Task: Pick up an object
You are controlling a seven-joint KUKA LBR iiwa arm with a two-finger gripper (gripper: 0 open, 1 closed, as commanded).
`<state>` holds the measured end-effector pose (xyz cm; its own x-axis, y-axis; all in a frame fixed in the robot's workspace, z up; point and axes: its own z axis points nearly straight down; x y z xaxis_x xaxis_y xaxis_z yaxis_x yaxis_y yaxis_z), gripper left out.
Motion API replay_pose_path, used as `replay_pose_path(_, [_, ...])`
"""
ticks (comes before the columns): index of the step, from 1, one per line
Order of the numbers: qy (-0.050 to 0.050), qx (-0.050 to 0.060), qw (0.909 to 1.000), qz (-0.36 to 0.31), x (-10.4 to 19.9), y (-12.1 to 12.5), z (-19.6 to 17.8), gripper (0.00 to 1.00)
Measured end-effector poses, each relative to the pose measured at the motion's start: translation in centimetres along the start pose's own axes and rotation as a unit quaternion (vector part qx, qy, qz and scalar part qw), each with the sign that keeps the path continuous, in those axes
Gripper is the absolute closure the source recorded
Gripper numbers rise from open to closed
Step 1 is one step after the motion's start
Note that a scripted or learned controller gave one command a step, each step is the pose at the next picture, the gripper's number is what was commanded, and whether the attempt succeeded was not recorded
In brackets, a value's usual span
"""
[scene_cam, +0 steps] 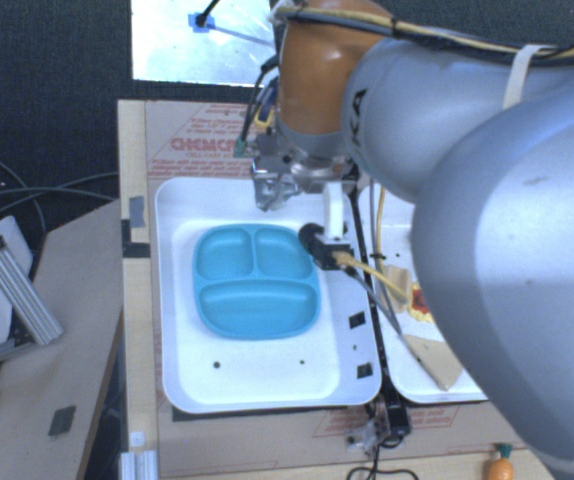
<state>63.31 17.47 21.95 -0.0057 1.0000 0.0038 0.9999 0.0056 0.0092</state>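
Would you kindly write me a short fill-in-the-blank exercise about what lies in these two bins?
1. The divided plate in the left bin is ____ in colour.
2. The plate has ____ compartments.
3. The gripper hangs over the ____ edge of the left bin.
4. The arm hides much of the ____ bin.

Missing words: blue; three; far; right
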Motion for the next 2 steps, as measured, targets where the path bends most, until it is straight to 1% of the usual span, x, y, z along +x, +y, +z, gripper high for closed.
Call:
replay_pose_path(1, [-0.001, 0.008, 1.0, -0.001, 3.1, -7.7, 2.3, 1.0])
replay_pose_path(2, [0.002, 0.001, 1.0, -0.002, 6.2, -13.8, -9.3, 1.0])
